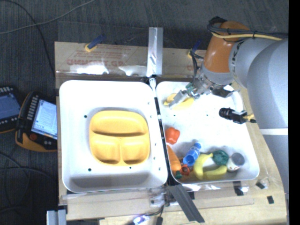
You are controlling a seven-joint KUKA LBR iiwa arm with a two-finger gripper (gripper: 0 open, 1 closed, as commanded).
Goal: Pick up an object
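1. Two white bins sit side by side on your table; dark carpet lies around it, crossed by thin cables.
2. Your left bin holds a yellow divided tray.
3. Your right bin holds the objects — a yellow piece at the far end, an orange one, a banana.
4. Your tool hangs over the yellow piece — I cannot tell its state.
5. Left of the table you have a pendant on the floor.

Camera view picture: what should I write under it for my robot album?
Robot arm reaching its gripper toward a yellow toy in the right bin; a yellow tray sits in the left bin.
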